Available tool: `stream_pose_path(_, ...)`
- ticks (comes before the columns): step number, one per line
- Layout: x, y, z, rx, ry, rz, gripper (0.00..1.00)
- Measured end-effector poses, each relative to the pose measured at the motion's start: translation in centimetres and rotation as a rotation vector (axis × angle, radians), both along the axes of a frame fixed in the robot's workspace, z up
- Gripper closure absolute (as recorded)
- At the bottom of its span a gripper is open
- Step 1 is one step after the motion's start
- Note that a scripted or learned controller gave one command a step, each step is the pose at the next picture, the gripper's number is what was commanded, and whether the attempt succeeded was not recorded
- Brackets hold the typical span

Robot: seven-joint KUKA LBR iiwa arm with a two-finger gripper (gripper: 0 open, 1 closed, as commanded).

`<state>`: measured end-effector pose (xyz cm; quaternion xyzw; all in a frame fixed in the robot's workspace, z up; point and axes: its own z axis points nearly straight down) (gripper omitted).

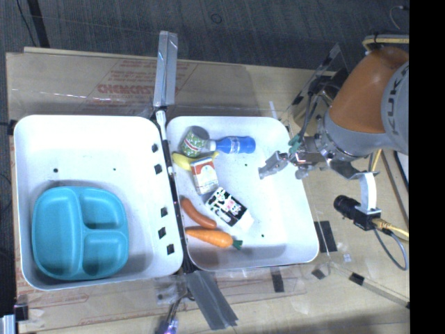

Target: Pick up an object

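The right bin (281,211) holds several objects along its left half. A green-labelled can (194,142) lies at the back, with a blue bottle (235,145) on its side just right of it. In front of them are a yellow banana-like piece (182,161) and a small red and white carton (204,176). Nearer the front lie a black and white box (229,209), a brown sausage (198,214) and an orange carrot (211,238). My gripper (272,165) hangs over the bin's right side, right of the bottle and apart from every object.
The left bin (83,148) holds a blue divided tray (80,232) in its front left corner. A metal bar (165,68) runs back from the seam between the bins. Cables and brackets crowd the bench to the right of the right bin.
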<state>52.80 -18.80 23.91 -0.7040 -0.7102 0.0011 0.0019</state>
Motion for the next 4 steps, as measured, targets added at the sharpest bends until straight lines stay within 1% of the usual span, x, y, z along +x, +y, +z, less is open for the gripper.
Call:
stream_pose_path(1,2.9,4.1,-10.9,0.000,0.002,-0.002,0.00)
stream_pose_path(2,-1.5,7.1,-14.7,0.000,-0.003,0.143,0.00)
stream_pose_path(3,-1.4,7.0,-13.7,-0.001,-0.004,0.149,1.00)
stream_pose_path(4,-1.4,7.0,-13.7,-0.001,-0.004,0.149,0.00)
